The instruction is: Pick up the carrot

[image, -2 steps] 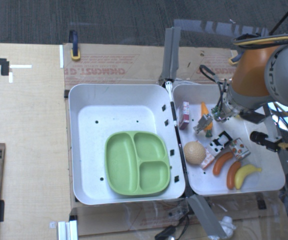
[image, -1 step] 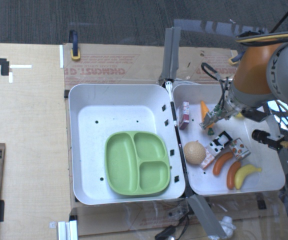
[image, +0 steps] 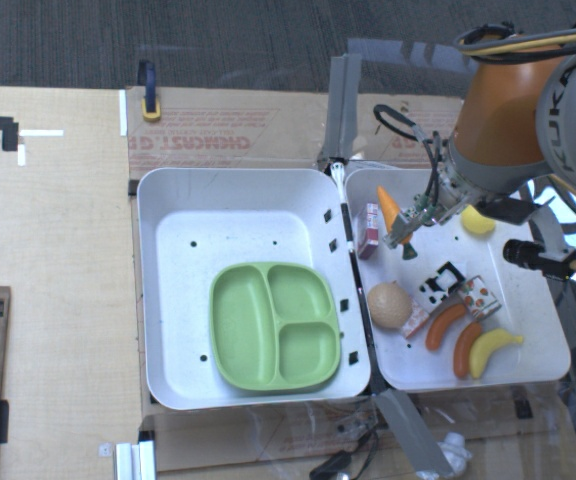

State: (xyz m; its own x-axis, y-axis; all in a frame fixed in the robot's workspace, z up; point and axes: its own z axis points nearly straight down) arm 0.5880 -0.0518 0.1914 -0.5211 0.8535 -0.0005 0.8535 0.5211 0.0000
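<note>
Here, a pale wooden bench (image: 48,228) bears two shallow white plastic bins side by side, with a sheet of brown printed cardboard (image: 228,128) lying behind them and dark grey carpet (image: 168,18) beyond the bench's far edge. The left bin (image: 158,268) holds a green three-compartment plastic plate (image: 274,325). The right bin (image: 538,358) holds the small orange carrot (image: 388,209), which lies tilted near the bin's far left corner, just beside a pink-and-white carton (image: 369,231). Nearer the front lie a tan round ball-like item (image: 389,305), a black-and-white patterned box (image: 442,282), two orange-red sausage shapes (image: 455,335), a yellow banana (image: 492,349) and, towards the far right, a yellow lemon-like piece (image: 478,222). The grey arm with its orange band (image: 503,108) reaches in from the right, and its gripper (image: 406,230) sits low just beside the carrot's lower end, possibly touching it. The fingers are small and blurred against the clutter, so I cannot tell how far apart they stand or whether anything lies between them.
</note>
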